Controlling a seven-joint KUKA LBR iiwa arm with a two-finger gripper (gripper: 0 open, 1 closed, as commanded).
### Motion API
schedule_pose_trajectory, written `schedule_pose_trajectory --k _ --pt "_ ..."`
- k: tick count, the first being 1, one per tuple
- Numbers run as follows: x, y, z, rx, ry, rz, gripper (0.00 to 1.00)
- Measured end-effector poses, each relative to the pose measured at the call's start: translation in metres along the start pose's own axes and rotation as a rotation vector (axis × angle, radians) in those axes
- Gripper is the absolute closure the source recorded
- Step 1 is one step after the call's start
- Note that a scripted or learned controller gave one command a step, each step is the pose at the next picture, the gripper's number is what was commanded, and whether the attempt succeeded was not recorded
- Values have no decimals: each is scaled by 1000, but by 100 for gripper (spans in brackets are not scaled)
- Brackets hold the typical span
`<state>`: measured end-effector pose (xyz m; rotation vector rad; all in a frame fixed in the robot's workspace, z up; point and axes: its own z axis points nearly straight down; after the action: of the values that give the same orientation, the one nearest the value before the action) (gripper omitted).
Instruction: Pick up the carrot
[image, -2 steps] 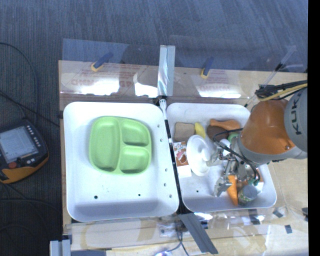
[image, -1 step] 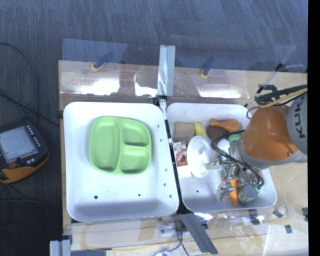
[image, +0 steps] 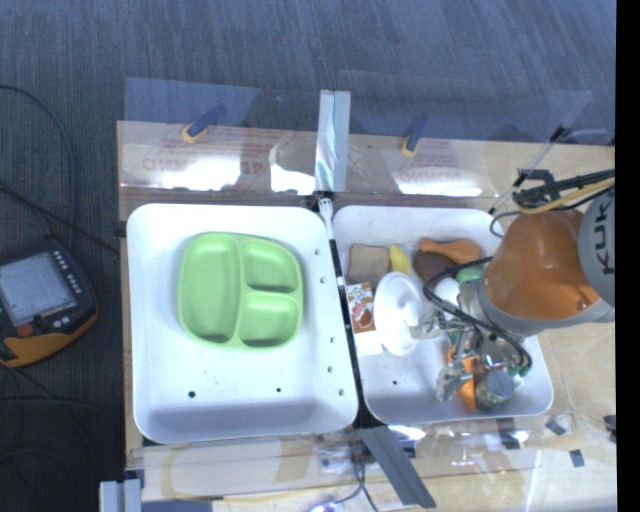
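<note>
My pincer hangs low in the right bin, crowded near its front wall; whether it is apart or together I cannot tell. The carrot, seemingly, lies just beneath it.

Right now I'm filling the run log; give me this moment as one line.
task: pick up carrot | gripper: low in right bin, over carrot | grasp: cannot tell | left bin: green plate
</note>
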<state>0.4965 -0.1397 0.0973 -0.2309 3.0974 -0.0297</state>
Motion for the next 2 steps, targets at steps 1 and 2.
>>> schedule_pose_trajectory --k 1,2 --pt "-5 1 -12 2 -11 -3 100" --pt "-19 54 -159 -27 26 -336 100"
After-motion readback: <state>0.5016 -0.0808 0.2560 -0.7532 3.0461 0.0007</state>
